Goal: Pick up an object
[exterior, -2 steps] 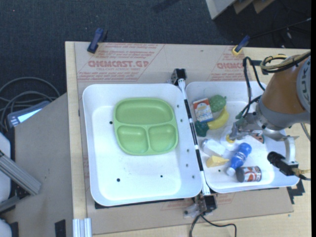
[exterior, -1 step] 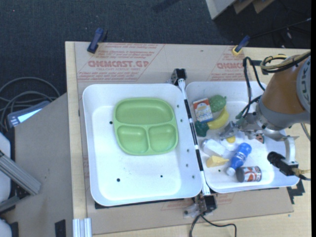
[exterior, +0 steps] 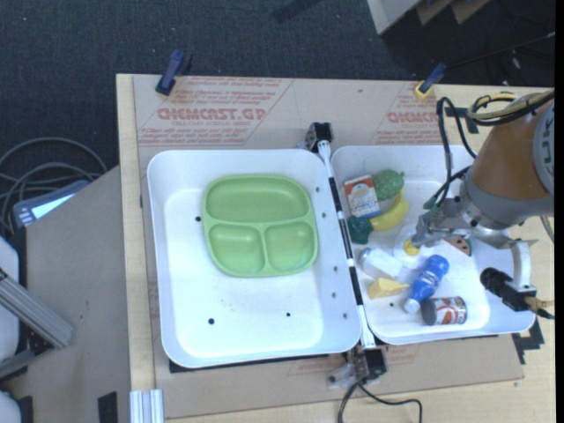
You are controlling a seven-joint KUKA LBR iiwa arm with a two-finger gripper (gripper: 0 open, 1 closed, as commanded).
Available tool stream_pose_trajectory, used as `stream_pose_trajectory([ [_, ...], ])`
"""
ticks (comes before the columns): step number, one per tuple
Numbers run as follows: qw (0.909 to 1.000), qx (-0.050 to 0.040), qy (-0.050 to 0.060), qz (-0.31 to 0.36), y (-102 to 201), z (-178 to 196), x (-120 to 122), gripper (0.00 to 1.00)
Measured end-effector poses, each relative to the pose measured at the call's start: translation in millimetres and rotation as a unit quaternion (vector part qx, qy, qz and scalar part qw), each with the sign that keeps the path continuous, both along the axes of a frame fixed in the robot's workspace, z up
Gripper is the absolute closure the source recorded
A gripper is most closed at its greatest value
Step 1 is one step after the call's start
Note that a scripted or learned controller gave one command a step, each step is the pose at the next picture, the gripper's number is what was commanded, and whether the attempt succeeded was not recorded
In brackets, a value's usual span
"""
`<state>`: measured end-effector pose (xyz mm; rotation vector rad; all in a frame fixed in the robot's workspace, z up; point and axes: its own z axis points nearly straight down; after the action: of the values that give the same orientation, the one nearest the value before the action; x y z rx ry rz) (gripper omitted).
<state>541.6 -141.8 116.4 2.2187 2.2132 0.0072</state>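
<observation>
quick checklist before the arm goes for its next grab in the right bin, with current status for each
1. Gripper is over the right bin, where the objects are: ok.
2. Nothing visibly held between its fingers: cannot tell, the wrist blocks the view.
3. A target lies right by the gripper: ok, the blue bottle sits just below it in the view.
4. Target has free space around it: not ok, the bottle touches the red can and lies close to the yellow wedge.
5. The back cluster is separable: not ok, the carton, green toy and banana are packed together.
6. Green divided plate in the left bin is out of the way: ok.
</observation>
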Motion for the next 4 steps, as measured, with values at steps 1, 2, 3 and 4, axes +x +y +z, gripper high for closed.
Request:
stream_pose_trajectory([
  [1,1.0,0.0001,0.0,0.0,0.0,-0.1,-0.1,0.0],
  [2,1.0,0.0016,0.005,0.001,0.2,-32.2,4.0,0.0],
  [3,1.0,0.0,0.002,0.0,-0.9,-19.6,6.1,1.0],
  [4,1.0,0.0004,0.003,0.001,-0.5,-20.7,5.2,0.0],
])
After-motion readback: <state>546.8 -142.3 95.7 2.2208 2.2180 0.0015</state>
